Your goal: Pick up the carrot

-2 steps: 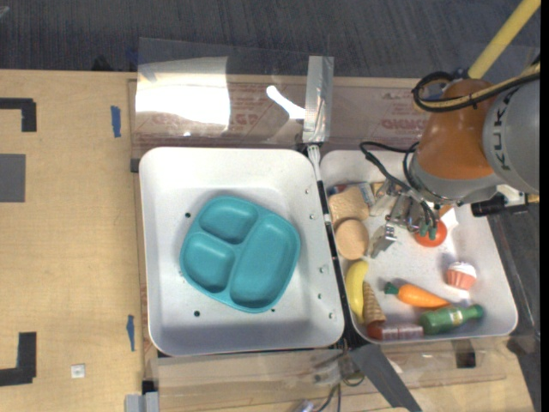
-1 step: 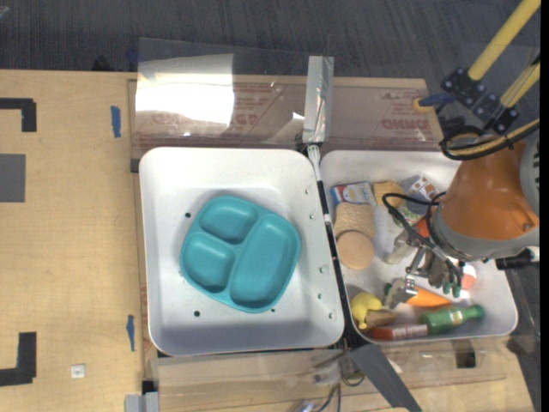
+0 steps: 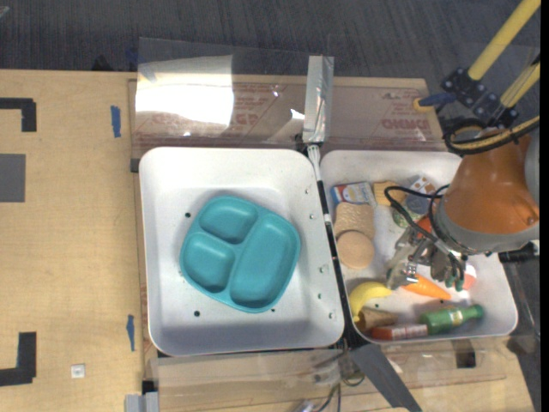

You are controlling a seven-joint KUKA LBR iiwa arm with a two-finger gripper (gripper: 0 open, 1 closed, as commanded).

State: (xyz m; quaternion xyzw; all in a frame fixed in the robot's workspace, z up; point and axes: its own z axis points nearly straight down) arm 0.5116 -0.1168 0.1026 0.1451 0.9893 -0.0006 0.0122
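Note:
The carrot [image 3: 428, 288], small and orange, lies in the right bin [image 3: 504, 292] near its front, between a yellow lemon [image 3: 369, 297] and a green bottle [image 3: 451, 318]. My gripper [image 3: 423, 269] hangs just over the carrot's left end, below the arm's orange band [image 3: 493, 197]. Its fingers [image 3: 401, 269] stand spread on either side of the carrot's tip, open, with nothing gripped between them. The arm's wrist hides part of the bin's back right.
A teal divided plate [image 3: 241, 252] lies in the left bin [image 3: 163, 230]. Crowding the right bin are a tan round piece [image 3: 355, 249], a tan block [image 3: 353, 219], a blue-and-white packet [image 3: 352, 194] and a red-brown item [image 3: 388, 326] at the front wall.

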